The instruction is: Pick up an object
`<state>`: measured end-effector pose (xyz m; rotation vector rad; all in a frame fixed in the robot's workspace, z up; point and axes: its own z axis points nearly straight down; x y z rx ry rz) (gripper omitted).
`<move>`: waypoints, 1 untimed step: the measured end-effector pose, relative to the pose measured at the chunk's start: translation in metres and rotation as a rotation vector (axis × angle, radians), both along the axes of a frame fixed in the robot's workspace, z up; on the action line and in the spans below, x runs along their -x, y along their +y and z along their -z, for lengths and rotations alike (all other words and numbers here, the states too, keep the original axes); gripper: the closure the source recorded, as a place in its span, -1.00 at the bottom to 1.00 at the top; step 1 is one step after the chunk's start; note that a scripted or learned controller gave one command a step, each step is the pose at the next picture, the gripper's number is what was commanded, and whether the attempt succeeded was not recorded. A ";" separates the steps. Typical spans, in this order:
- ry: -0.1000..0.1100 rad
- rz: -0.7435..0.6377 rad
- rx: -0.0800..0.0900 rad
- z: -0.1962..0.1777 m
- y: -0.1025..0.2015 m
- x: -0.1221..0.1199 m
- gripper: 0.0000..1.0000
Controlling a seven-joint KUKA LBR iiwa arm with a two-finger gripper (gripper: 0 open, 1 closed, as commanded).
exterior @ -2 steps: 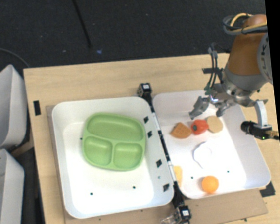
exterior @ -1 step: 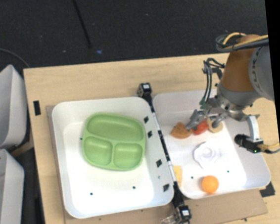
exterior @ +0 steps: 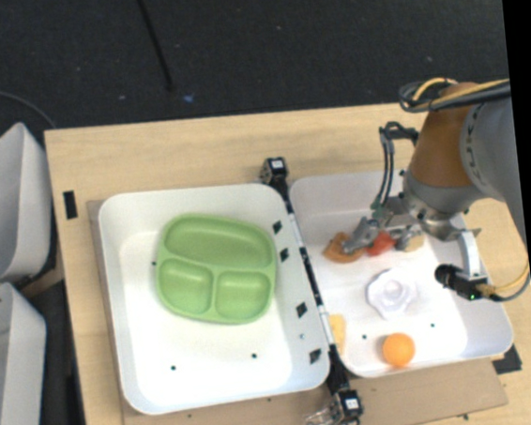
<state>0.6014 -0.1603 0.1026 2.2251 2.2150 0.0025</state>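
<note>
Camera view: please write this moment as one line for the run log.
arm: over right bin | gripper: low at brown and red items | grasp: unconfirmed | orange ball: right bin, front | green plate: left bin

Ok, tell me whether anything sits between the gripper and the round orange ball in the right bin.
Yes. The gripper is over the tan and red items at the far side of the right white bin; the small white lidded cup lies between it and the round orange ball.
</note>
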 end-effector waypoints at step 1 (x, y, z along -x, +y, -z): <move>-0.009 0.002 0.004 -0.014 -0.002 -0.002 1.00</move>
